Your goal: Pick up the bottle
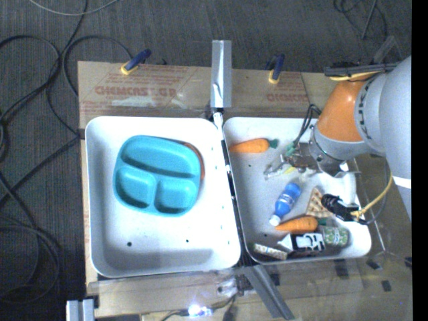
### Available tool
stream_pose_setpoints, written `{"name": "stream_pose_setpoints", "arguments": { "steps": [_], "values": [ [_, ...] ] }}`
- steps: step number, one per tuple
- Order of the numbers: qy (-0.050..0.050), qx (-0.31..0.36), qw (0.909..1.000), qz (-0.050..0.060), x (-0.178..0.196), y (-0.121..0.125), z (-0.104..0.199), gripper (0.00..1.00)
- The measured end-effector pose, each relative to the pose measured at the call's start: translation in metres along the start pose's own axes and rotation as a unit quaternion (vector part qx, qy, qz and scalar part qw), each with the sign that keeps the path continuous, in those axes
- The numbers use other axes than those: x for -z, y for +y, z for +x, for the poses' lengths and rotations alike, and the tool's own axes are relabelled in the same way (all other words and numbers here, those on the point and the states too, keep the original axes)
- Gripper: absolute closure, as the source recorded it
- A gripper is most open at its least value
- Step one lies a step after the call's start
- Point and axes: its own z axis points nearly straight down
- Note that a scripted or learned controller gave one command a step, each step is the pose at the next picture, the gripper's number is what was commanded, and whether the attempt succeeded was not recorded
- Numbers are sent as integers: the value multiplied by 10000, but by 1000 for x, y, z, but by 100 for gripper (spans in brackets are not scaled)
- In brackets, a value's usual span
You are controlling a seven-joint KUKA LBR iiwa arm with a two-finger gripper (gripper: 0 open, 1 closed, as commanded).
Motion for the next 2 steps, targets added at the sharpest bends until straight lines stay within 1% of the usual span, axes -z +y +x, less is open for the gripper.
{"name": "stream_pose_setpoints", "arguments": {
  "steps": [1, 2],
  "values": [
    [-7, -94, 10000, -28, -6, -44, -3, 0],
    [2, -94, 10000, -19, 1, -43, -2, 100]
  ]
}}
